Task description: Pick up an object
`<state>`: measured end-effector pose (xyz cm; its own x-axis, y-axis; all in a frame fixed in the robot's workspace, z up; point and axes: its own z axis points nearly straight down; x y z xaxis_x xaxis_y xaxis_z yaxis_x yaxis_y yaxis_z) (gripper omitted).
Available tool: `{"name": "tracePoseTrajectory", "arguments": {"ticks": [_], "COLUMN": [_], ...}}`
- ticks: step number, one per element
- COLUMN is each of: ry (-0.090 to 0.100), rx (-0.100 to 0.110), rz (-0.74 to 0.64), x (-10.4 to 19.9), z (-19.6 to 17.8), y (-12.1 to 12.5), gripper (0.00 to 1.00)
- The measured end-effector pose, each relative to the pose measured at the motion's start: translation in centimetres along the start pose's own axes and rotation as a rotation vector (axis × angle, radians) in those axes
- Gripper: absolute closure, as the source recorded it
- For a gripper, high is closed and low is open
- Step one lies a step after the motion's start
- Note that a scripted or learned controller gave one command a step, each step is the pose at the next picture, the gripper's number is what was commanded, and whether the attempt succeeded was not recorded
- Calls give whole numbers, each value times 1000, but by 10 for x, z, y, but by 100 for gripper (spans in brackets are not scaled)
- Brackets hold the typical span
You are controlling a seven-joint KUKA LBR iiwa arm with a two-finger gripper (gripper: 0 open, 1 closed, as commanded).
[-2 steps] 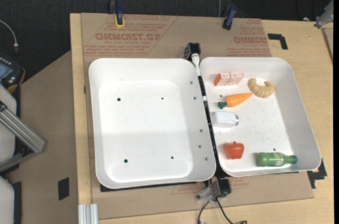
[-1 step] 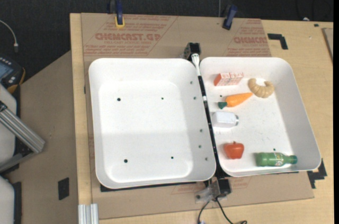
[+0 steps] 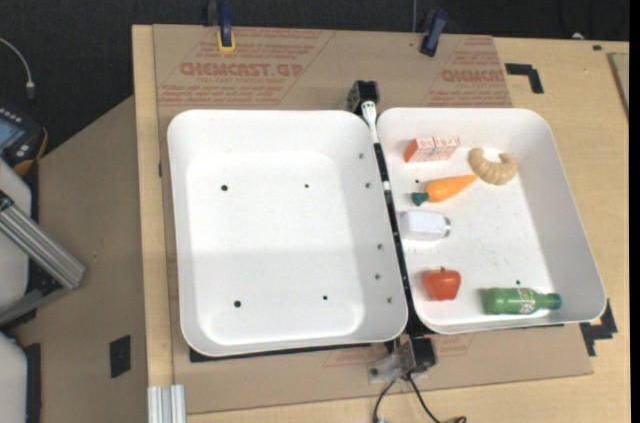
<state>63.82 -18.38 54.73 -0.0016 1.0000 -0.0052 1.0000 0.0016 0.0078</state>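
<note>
Nearest, lying on its side along the front wall of the right bin (image 3: 570, 201): a green bottle (image 3: 520, 301) with a yellow label. Just left of it, apart, a red tomato-like piece (image 3: 442, 284). Farther back, a white block (image 3: 425, 226), an orange carrot (image 3: 448, 189), a tan croissant (image 3: 493, 166), a red-and-white carton (image 3: 432, 148). One of each, six in all, none touching. Beside it, the left bin (image 3: 270, 221). Under both, a cardboard-topped desk (image 3: 330, 61). Pincer's grip: cannot tell.
</note>
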Motion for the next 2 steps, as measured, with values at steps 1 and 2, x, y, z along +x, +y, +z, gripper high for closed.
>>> {"name": "tracePoseTrajectory", "arguments": {"ticks": [1, 2], "ry": [9, 4], "rx": [10, 11], "rz": [-10, 8], "x": [124, 64], "z": [11, 26], "y": [-35, -82], "gripper": [100, 100]}}
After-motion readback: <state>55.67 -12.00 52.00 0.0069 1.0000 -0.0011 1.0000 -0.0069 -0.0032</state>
